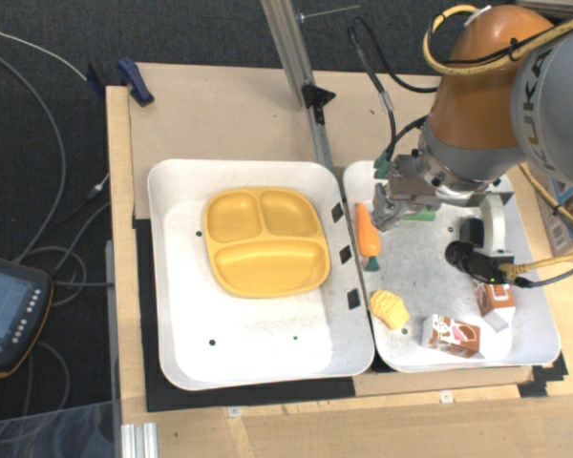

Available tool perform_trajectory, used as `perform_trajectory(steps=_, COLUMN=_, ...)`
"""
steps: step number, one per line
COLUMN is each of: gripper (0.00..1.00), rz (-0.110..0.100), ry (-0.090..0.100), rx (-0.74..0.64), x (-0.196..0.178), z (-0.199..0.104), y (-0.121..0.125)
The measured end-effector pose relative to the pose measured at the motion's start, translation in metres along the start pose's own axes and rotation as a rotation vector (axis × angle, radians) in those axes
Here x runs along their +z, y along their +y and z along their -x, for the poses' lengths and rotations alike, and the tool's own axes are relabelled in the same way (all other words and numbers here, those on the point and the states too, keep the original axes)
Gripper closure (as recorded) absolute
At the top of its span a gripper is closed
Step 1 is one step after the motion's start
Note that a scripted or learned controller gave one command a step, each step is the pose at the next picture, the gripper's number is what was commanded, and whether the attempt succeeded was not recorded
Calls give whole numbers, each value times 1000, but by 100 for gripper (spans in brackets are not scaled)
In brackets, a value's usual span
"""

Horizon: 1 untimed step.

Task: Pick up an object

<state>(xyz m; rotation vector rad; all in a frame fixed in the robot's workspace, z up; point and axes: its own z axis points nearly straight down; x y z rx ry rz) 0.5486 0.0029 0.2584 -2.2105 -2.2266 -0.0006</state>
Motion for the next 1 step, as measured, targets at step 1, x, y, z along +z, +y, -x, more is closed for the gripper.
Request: perform_trajectory(steps=1, gripper=100, rz=0, ry=1, rx=-1, x=-4, z=-55, y=-9)
